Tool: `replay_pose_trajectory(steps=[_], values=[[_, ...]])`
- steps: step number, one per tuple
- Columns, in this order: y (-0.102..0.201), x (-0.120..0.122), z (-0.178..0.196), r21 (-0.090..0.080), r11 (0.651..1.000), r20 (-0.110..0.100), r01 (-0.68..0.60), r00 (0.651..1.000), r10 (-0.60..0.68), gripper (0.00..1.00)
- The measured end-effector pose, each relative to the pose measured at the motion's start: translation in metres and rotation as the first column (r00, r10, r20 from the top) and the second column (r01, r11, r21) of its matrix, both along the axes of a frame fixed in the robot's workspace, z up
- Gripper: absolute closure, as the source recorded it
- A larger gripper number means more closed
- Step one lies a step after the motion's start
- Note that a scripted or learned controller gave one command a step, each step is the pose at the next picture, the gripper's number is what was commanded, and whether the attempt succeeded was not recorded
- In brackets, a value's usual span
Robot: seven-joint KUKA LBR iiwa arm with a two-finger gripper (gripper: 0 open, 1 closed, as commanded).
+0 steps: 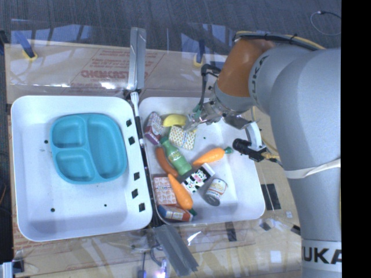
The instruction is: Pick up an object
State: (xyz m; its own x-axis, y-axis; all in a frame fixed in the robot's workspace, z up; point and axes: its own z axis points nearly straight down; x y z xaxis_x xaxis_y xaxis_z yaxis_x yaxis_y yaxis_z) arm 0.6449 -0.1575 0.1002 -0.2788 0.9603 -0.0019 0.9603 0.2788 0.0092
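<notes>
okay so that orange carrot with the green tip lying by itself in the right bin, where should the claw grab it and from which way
Probably mid-body on the carrot, coming straight down from above. It lies flat and slanted, green tip up-right, with bare bin floor along both long sides there. Set the claw across its narrow width, away from the lower-left end near the cow-patterned carton.

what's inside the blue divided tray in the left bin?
Nothing visible: all three compartments of the blue divided tray show bare blue. It lies flat in the left bin. What's beneath the tray is covered.
</notes>
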Motion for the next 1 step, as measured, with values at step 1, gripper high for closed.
replay_pose_trajectory(steps=[1], values=[[0.0834, -0.0049, 0.0999, -0.001, 1.000, -0.008, -0.014, 1.000, 0.014, 1.00]])
